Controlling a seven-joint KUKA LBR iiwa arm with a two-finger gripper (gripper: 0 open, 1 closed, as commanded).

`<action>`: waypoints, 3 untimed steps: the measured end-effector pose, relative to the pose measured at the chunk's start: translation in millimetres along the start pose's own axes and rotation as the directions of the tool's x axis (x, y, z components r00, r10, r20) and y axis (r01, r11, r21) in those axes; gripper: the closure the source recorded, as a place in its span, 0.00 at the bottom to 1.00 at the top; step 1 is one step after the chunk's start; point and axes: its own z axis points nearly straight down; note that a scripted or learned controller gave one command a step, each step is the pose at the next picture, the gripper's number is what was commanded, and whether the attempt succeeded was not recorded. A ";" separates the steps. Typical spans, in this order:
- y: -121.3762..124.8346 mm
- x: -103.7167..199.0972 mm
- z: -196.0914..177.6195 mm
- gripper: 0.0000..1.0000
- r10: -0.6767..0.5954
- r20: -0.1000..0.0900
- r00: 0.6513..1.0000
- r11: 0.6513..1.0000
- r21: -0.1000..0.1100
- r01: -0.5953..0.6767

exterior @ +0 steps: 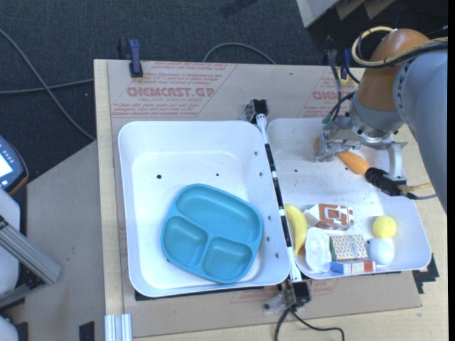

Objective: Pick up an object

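Orange carrot (353,163) is lying just right of my gripper (331,148), long axis slanting down-right, practically touching; can't tell if it's open, I'm guessing.

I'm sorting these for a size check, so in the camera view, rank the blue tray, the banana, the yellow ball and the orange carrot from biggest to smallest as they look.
1. blue tray, by far the largest.
2. banana.
3. orange carrot, partly hidden by the arm, so banana versus carrot is unsure.
4. yellow ball, smallest.
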 end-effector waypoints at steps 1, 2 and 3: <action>-18.0 -56.7 -58.2 1.00 0.004 0.007 1.000 1.000 -0.018 -0.004; -17.5 -53.1 -54.7 0.00 0.000 0.005 1.000 1.000 -0.014 0.000; -35.8 -75.9 12.0 0.00 0.002 -0.003 1.000 1.000 -0.006 -0.002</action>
